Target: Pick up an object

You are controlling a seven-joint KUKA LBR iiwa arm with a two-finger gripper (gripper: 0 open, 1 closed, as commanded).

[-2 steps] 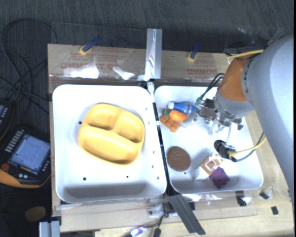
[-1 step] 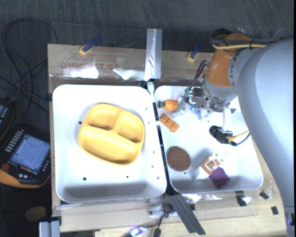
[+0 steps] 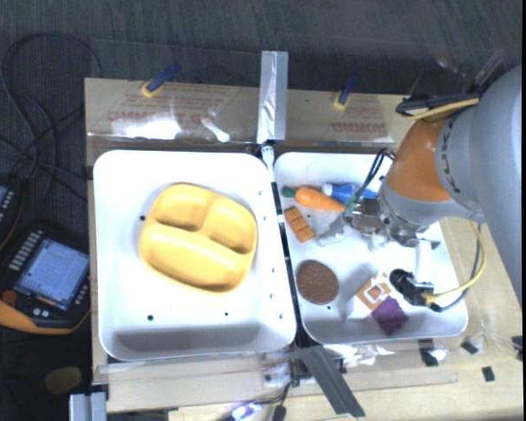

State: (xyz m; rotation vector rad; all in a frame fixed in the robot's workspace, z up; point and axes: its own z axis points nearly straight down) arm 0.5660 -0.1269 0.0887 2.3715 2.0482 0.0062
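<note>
Currently the grey arm w/ orange band (image 3: 430,160) is seen reaching in from the right, over the right shallow white bin (image 3: 447,323). The gripper (image 3: 358,220) is lowered into the far part of that bin, approx. mid-width. Whether it is released or clenched can't be told, as it is masked by the wrist and by blurred metal parts.

Just beside it, to the left and slightly farther, an orange carrot-shaped toy (image 3: 318,198) is laid across the bin floor. A small blue-and-white item (image 3: 340,189) is seen at the toy's right end; contact between the two can't be judged. An orange ridged block (image 3: 300,224) is found by the bin's left wall, just nearer than the carrot. A flat brown round disc (image 3: 317,281) is placed nearer still, left of centre. At the near right, a small orange-and-white block (image 3: 373,291) and a purple lump (image 3: 388,314) are seen just beside each other.

The left shallow white bin (image 3: 114,182) is occupied by a large yellow moulded loaf-like piece (image 3: 197,235), well apart from the gripper.
</note>
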